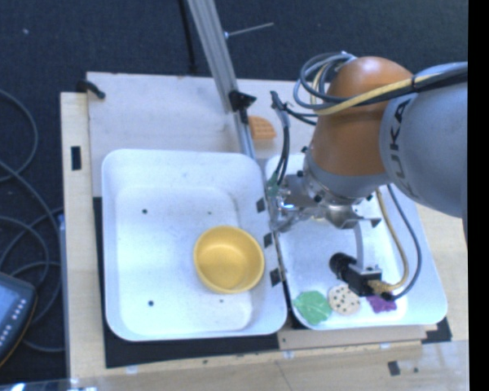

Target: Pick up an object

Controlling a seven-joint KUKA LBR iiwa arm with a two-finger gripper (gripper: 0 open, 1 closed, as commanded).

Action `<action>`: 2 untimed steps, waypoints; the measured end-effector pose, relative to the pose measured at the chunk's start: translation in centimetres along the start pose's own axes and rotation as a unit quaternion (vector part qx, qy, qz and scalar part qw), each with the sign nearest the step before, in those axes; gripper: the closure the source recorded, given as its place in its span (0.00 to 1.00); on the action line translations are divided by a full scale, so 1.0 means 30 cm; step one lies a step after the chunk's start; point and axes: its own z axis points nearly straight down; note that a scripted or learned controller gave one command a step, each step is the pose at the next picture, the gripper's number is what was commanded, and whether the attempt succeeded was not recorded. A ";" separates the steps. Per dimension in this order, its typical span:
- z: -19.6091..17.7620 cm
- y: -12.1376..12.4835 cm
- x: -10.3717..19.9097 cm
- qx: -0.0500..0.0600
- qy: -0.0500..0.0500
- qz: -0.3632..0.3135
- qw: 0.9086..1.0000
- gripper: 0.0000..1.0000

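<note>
Green piece (311, 305), speckled disc (343, 300) and purple bit (381, 304) lie clustered near the jaws, toward the bin (428, 296) front wall; jaws' state I cannot tell, so best centre over one piece before closing.

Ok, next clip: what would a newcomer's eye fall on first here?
The grey arm with an orange band looms over the right white bin, hiding much of it. A round yellow bowl sits upright, alone in the left white bin. Along the right bin's near edge lie a flat green disc, a speckled beige disc and a small purple piece.
</note>
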 end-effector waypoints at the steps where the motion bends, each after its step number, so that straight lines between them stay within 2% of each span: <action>1: 0.080 0.021 0.162 0.002 -0.001 0.001 1.000 1.00; 2: 0.076 0.022 0.155 0.001 0.000 0.003 1.000 0.00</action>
